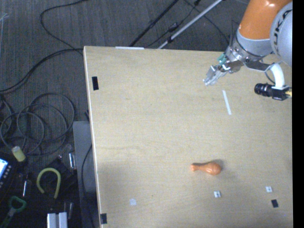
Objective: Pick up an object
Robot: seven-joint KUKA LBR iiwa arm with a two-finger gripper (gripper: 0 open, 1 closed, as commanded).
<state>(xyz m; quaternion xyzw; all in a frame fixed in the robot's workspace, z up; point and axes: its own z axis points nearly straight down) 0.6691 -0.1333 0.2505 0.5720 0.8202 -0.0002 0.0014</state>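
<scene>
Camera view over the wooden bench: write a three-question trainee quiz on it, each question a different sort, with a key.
1. True or false: the two-finger gripper is touching the orange pear-shaped object.
2. Multiple choice: which thing lies nearest the gripper? A) the thin white stick B) the orange pear-shaped object C) the black tape mark at the light wooden bench top's left edge
3. Fill in: the arm's band above the wrist is coloured ____.

Key: 1 false, the object lies far below it in the picture, alone on the wood. 2 A. 3 orange.
</scene>
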